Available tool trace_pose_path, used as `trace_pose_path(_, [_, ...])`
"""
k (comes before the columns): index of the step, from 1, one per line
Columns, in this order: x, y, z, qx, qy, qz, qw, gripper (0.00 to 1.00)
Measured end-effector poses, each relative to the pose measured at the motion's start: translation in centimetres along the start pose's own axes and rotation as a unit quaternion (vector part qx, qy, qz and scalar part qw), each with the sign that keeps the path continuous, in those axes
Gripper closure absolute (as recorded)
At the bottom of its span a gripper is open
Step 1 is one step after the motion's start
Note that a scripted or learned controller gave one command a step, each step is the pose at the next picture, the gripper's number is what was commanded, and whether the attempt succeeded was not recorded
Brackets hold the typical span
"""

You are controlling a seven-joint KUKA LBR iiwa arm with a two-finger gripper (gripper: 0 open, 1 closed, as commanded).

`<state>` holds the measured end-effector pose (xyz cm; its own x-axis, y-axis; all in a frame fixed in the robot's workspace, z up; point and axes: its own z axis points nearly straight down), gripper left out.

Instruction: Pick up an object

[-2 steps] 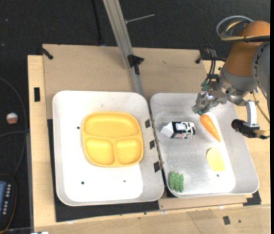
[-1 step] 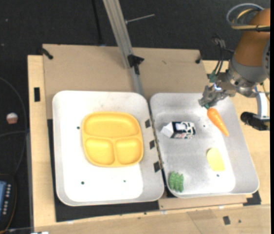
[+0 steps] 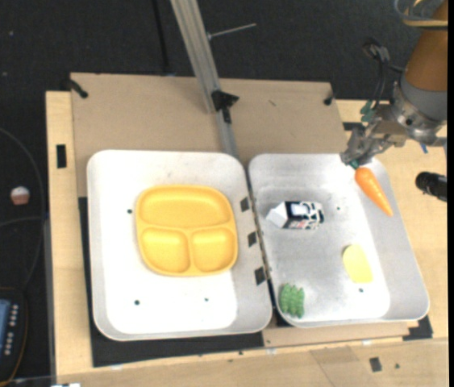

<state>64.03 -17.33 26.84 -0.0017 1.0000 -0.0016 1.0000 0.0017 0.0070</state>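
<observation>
1. Green toy [image 3: 292, 298] lies at 7 o'clock in the right bin [image 3: 400, 293].
2. Orange carrot [image 3: 373, 189] rests at that bin's 2 o'clock rim.
3. Gripper [image 3: 357, 156] touches the carrot's upper end; whether its fingers clamp it, I cannot tell.

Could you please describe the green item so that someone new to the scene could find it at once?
Start at the right white bin, beside the bin holding the yellow tray. Go to its near-left corner: the small green knobbly item lies there. Its neighbours, the pale yellow piece and carrot, are smooth.
</observation>
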Motion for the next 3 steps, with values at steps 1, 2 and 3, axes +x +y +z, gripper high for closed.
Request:
trace_pose_path(1, [4.6, 1.4, 1.1, 0.003, 0.001, -0.002, 1.0000, 1.00])
trace_pose_path(2, [9.6, 1.7, 2.3, 0.004, 0.001, -0.002, 1.0000, 1.00])
trace_pose_path(3, [15.8, 2.1, 2.3, 0.003, 0.002, -0.003, 1.0000, 1.00])
